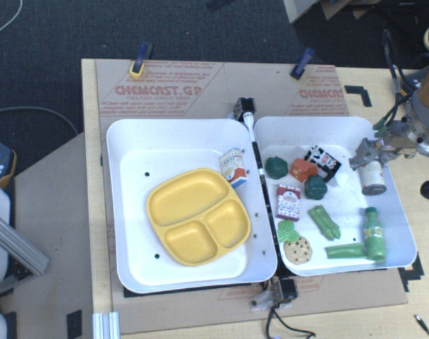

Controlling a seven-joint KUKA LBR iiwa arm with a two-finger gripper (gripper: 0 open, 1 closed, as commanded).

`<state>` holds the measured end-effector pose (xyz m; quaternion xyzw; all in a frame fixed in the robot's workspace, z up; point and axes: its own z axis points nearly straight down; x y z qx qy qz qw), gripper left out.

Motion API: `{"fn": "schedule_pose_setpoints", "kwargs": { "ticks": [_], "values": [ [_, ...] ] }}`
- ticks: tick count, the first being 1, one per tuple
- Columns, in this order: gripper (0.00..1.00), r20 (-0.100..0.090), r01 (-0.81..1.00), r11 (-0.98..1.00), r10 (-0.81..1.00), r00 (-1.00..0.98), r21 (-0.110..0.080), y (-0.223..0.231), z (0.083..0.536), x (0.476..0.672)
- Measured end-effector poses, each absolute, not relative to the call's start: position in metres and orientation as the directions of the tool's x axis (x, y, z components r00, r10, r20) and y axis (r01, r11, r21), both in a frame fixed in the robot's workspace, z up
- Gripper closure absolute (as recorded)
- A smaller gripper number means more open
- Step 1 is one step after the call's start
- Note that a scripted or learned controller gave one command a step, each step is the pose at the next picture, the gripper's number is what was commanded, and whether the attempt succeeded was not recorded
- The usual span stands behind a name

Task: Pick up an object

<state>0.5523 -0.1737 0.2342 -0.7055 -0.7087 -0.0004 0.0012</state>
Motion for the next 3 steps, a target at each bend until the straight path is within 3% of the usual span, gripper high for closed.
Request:
{"fn": "schedule_pose_setpoints", "kwargs": {
  "ticks": [3],
  "values": [
    [1.00,0.003,1.000,0.008,1.000,-0.008,0.000,0.001,0.218,0.544]
  ]
}}
